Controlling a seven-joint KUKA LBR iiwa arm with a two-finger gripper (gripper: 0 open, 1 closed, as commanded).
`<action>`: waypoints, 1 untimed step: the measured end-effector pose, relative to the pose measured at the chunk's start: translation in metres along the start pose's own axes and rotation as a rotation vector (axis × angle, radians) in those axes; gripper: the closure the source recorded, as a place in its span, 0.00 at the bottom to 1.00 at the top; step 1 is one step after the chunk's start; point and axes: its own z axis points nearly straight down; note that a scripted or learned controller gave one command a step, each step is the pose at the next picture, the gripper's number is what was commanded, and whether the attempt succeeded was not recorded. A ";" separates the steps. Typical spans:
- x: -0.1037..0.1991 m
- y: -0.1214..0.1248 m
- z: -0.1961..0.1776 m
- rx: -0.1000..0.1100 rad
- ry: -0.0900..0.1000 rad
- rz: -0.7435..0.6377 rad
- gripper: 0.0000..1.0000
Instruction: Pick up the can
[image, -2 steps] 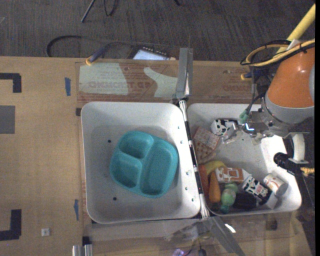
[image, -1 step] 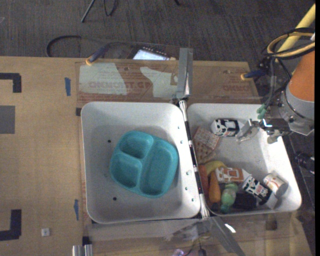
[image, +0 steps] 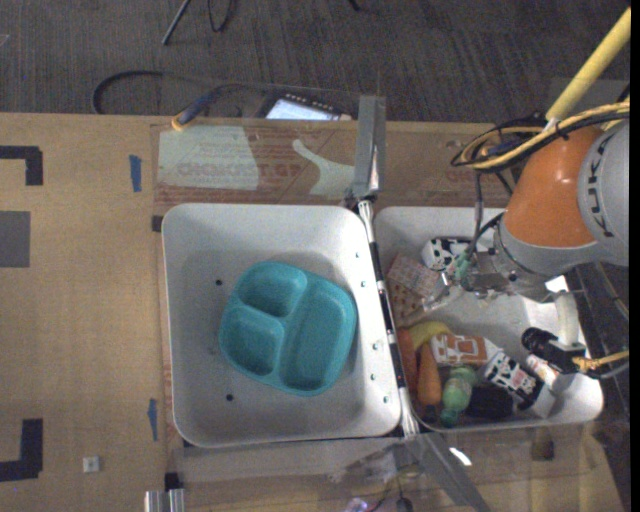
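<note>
Over the right bin (image: 590, 395), near its upper middle, I see the claw (image: 462, 280) hanging under my arm (image: 560, 200), but the wrist covers it and I cannot tell its state. Just beside it to the left lies a checkered packet (image: 412, 285), with a black-and-white spotted thing (image: 440, 252) above it at the bin's top edge.

Below sit a banana (image: 428, 332), an orange carton (image: 462, 350), a carrot (image: 428, 375), a green bottle (image: 456, 392) and a black-and-white carton (image: 515, 378). The left bin (image: 190, 300) bears a teal divided plate (image: 288, 327), well apart from all this.

The can I cannot pick out with confidence; the spotted thing by the claw is my best guess, and it is half tucked under the wrist. To do this step well, I judge I should settle which item is the can first, then come straight down with the grip across its narrow width, clear of the packet and the bin wall.
</note>
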 end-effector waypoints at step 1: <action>-0.047 0.074 0.016 0.000 -0.001 0.114 0.00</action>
